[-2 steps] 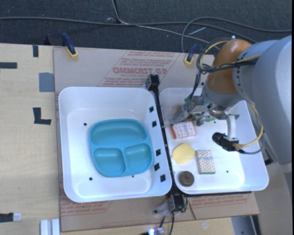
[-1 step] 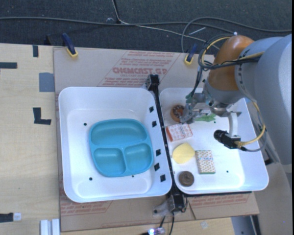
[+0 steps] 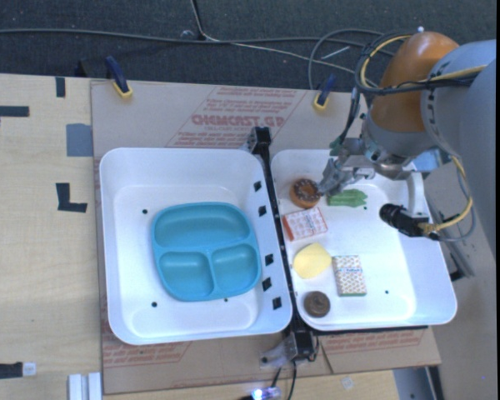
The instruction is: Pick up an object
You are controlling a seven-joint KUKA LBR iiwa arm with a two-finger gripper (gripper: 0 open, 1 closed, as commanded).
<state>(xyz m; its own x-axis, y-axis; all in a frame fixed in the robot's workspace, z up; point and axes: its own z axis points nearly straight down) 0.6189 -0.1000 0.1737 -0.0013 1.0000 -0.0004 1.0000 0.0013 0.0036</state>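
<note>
Camera view: pincer (image 3: 332, 182) between donut (image 3: 304, 192) and green piece (image 3: 347, 197).

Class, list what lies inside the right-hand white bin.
In the right bin: a brown doughnut, a green piece, a red-and-white packet, a yellow lump, a patterned box and a dark disc. The hand covers the bin floor beneath it.

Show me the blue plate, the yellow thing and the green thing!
Blue divided plate (image 3: 205, 250), camera view: middle, where the dividers meet.
Yellow object (image 3: 312, 261), camera view: centre of its top.
Green object (image 3: 348, 197), camera view: middle of its length, beside the gripper (image 3: 331, 186).
</note>
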